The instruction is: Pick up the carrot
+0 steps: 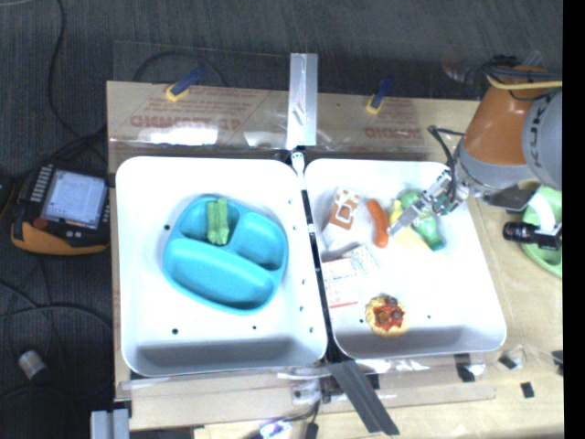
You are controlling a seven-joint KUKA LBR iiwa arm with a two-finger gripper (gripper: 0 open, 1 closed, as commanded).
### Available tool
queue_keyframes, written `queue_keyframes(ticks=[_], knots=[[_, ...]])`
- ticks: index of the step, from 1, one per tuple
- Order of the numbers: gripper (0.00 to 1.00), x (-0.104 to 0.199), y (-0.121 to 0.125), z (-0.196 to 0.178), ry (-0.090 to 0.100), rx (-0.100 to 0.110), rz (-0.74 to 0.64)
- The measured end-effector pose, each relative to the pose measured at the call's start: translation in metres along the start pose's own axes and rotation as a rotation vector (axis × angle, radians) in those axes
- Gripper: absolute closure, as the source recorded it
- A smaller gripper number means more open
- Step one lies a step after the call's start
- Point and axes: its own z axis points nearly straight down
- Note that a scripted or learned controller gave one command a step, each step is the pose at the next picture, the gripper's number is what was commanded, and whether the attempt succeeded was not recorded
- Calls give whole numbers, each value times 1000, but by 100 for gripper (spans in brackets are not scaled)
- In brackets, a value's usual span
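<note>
In the right bin (475, 273) the end effector (409, 218), whose opening I cannot tell, is hovering just beside the carrot (377, 221), and it is risking to catch the green toy (428, 233) instead.

printing on plastic sheet (183, 117), unreadable

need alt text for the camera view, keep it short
An orange carrot lies in the right bin, with the gripper just to its right. The left bin holds a blue divided plate.
</note>
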Motion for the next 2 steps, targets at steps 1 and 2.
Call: queue_keyframes(ticks=[1,2], knots=[[0,-28,29,-54,28,19,-110],[0,55,58,27,27,11,-336]])
